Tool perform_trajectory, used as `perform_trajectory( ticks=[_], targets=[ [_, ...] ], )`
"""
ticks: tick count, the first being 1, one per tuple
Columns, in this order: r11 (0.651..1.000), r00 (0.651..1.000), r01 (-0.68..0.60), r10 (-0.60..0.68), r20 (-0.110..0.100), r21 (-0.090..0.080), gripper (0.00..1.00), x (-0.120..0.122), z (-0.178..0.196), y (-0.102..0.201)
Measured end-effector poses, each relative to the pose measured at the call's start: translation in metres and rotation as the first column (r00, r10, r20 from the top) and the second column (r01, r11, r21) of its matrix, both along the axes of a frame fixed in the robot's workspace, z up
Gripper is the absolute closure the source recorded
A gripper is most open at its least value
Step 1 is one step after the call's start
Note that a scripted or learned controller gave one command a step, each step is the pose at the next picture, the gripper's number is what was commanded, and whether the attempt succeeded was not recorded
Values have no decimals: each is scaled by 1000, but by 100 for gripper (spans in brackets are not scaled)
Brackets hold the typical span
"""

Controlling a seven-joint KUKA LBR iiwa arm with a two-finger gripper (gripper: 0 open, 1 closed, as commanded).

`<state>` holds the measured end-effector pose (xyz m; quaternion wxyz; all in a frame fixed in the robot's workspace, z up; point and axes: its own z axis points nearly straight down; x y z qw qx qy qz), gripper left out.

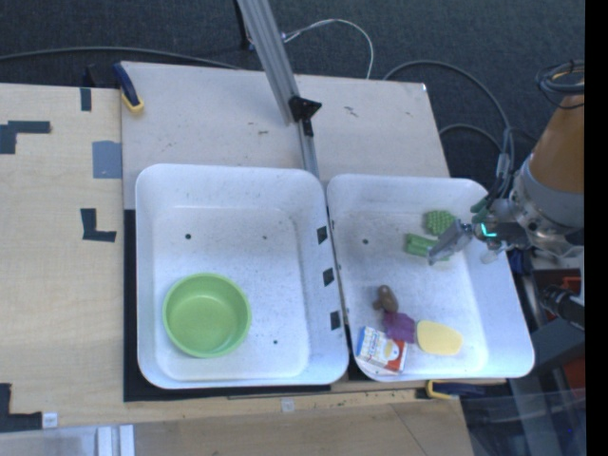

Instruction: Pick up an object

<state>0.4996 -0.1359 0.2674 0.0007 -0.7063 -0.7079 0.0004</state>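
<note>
Counter [228, 112]: flat pale board with dark scuffs, carrying two shallow white bins side by side; a light wood-grain panel with grey tape marks lies to its left.
Left bin [228, 190]: smooth white plastic, rounded corners, floor speckled with fine dark dots.
Green bowl [206, 314]: round, glossy lime plastic, sitting upright in the left bin's near left corner.
Right bin [380, 190]: same white speckled plastic, touching the left bin along a shared edge.
Gripper [446, 245]: grey metal, reaching in low over the right bin's far right part from the arm's orange-banded wrist; whether the fingers are parted or closed cannot be told.
Green block [418, 245]: small, boxy, dark green, just left of the gripper tip, touching or nearly so.
Green textured piece [439, 221]: rounded, bumpy surface, just behind the block.
Brown figure [385, 298]: small, lumpy, mid-bin.
Purple piece [400, 327]: soft-looking, irregular, just in front of the brown figure.
Yellow object [440, 337]: smooth oval, near the right bin's front wall.
Small carton [381, 351]: white and red printed packet, flat, at the front left corner.
</note>
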Motion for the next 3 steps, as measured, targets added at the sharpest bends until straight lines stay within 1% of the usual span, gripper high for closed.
perform_trajectory(
  ticks=[1, 2, 3],
  targets=[
    [1000, 1000, 1, -1, -4, 0, 0, 0, -43, -1],
    [1000, 1000, 2, -2, -7, 1, 0, 0, -108, -2],
    [1000, 1000, 1, -1, -6, 1, 0, 0, -152, 0]
  ],
)
